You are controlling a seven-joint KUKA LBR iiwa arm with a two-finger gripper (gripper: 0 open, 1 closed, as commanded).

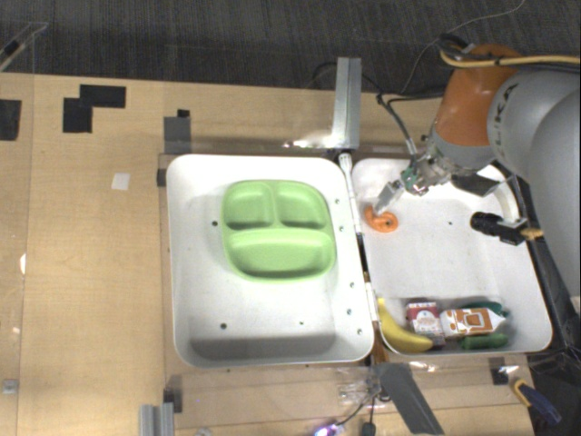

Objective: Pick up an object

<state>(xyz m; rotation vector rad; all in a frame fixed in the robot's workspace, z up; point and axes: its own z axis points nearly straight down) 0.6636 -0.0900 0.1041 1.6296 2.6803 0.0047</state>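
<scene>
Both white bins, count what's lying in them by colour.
Green: 2, green divided plastic plate, small long green item
Orange: 1, small flat orange ring
Yellow: 1, yellow banana
Printed packets: 2, red-and-white box, brown-and-white carton
Total: 6

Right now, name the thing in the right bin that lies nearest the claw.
The orange ring, right beside the claw; the banana and the packets lie far off, at the lower edge of the bin.
</scene>
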